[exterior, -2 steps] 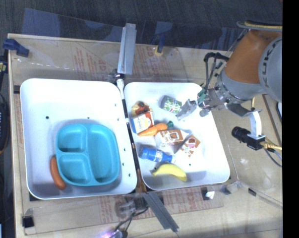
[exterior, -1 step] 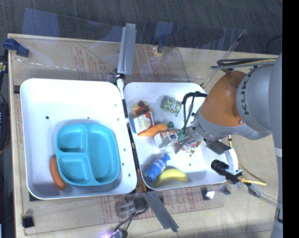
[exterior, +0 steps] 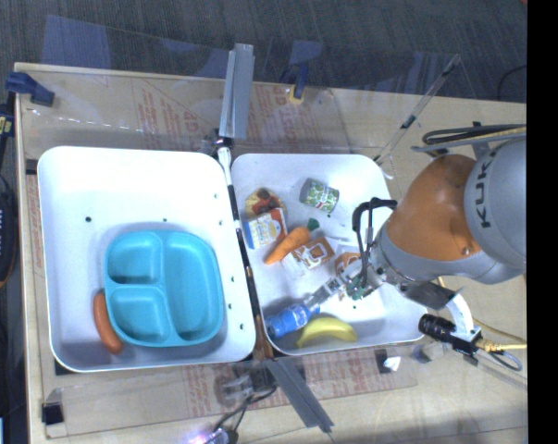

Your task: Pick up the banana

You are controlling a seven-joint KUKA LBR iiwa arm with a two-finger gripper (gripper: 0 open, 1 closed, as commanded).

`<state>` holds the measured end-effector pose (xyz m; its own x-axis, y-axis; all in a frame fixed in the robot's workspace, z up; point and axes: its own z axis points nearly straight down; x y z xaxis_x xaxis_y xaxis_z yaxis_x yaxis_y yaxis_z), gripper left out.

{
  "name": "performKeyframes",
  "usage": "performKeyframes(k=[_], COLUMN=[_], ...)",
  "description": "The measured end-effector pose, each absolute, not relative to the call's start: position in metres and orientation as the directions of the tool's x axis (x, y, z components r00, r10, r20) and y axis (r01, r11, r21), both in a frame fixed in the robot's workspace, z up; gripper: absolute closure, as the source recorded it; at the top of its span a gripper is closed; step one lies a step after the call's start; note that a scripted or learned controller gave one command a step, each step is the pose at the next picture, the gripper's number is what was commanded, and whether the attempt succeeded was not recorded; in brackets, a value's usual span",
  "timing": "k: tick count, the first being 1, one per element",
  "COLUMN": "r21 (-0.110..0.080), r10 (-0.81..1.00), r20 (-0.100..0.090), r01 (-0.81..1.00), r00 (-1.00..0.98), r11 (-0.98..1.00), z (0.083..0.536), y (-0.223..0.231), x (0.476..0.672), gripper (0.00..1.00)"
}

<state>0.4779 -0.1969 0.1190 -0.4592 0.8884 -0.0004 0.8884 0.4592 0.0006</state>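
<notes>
The yellow banana (exterior: 327, 331) lies on its side at the front edge of the right bin (exterior: 353, 169), next to a blue bottle (exterior: 292, 319). My gripper (exterior: 353, 285) hangs over the right bin, just behind and slightly right of the banana, at the end of the grey and orange arm (exterior: 436, 225). Nothing shows in the gripper. The banana rests on the bin floor, apart from the gripper.
In the right bin a carrot (exterior: 288, 245), a green can (exterior: 319, 195), a small carton (exterior: 263, 229) and other packets crowd the middle. The left bin (exterior: 66, 174) holds a blue divided tray (exterior: 163, 288) and a sausage (exterior: 105, 322).
</notes>
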Motion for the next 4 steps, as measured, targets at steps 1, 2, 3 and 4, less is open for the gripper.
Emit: performKeyframes(k=[1,2,3,4], r21=[0.006,0.001,-0.003,0.0], r10=[0.781,0.908,0.953,0.926], r20=[-0.011,-0.002,0.002,0.0], r01=[0.781,0.908,0.953,0.926], r00=[-0.624,-0.419,-0.301,-0.378], r11=[0.624,0.419,0.301,0.378], z=[0.095,0.093,0.091,0.092], y=[-0.174,-0.204,-0.195,-0.209], x=[0.481,0.541,0.476,0.477], gripper=[0.0,0.0,0.0,0.0])
